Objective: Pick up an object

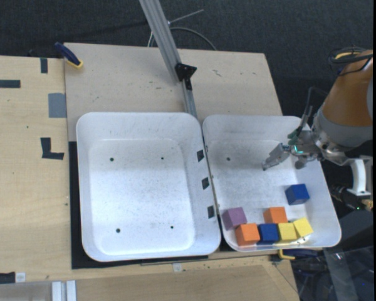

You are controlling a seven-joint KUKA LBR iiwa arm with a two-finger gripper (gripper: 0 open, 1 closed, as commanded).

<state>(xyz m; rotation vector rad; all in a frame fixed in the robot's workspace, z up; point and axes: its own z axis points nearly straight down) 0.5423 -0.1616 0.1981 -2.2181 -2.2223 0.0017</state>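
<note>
Fingers (281, 158), their state unclear, hover in the right bin (250, 133) above its coloured blocks (269, 227).

Two shallow white bins sit side by side on the wooden counter (131, 74). The left bin (88, 168) shows only its speckled floor. In the right bin (238, 137), small blocks cluster along the near wall: a purple block (234, 217), an orange block (247, 233), a blue block (269, 232), a yellow block (287, 231) and another yellow block (302, 227), with a second orange block (275, 215) just behind them. A lone blue cube (297, 194) lies apart, nearer the right wall. The grey arm with its orange band reaches in from the right, and its pincer (277, 156) hangs over the bin's bare middle, well apart from the blocks, with nothing seen between its fingers
</note>
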